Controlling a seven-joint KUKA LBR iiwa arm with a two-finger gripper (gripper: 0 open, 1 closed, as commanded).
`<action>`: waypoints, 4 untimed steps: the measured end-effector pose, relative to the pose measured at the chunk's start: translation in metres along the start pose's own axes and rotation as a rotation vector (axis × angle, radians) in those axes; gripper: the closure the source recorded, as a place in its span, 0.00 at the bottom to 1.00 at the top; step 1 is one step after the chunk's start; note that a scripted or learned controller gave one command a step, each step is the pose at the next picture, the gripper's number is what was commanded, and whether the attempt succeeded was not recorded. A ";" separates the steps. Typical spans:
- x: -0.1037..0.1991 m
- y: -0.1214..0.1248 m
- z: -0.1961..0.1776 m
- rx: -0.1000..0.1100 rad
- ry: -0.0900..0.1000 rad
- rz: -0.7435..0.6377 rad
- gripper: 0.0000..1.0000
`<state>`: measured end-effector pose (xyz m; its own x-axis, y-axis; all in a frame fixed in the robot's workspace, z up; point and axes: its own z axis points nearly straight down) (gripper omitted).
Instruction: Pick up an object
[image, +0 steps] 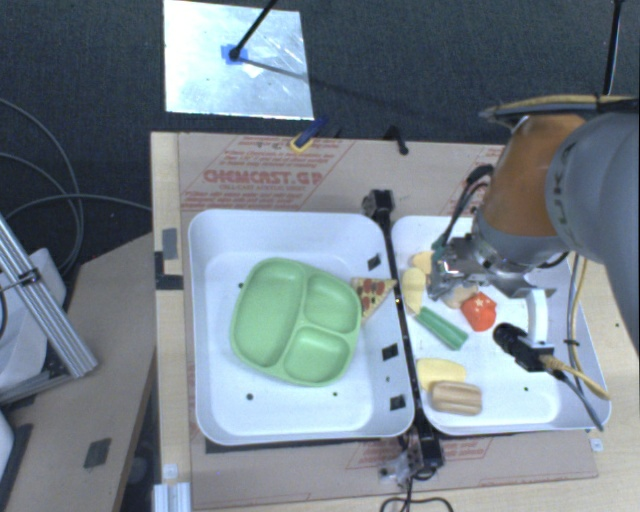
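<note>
We see the arm (560, 180) reaching into the right bin (560, 405), its gripper (447, 275) low over the toy food at the bin's far left. Whether it has hold of anything we cannot tell. Just beside it lie a yellow piece (413, 290), a green stick (441, 327) and a red piece (479, 311). Nearer us sit a bun (455, 398) and another yellow piece (440, 371). The left bin (215, 400) holds a green tray (297, 320) with a pizza slice (372, 293) at its right edge.

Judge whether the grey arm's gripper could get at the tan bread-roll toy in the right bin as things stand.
Probably yes: the tan bread-roll toy lies uncovered near the right bin's front, touching only a yellow piece, while the gripper hovers further back.
</note>
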<state>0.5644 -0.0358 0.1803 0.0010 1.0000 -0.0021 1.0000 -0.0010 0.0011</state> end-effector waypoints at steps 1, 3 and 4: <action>0.065 -0.033 -0.004 0.002 0.005 -0.010 1.00; 0.128 -0.055 -0.068 0.004 0.003 -0.009 1.00; 0.188 -0.079 -0.042 0.003 0.005 -0.011 1.00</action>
<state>0.4852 0.1524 0.2224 -0.0100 0.9999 0.0024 0.9999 0.0100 -0.0023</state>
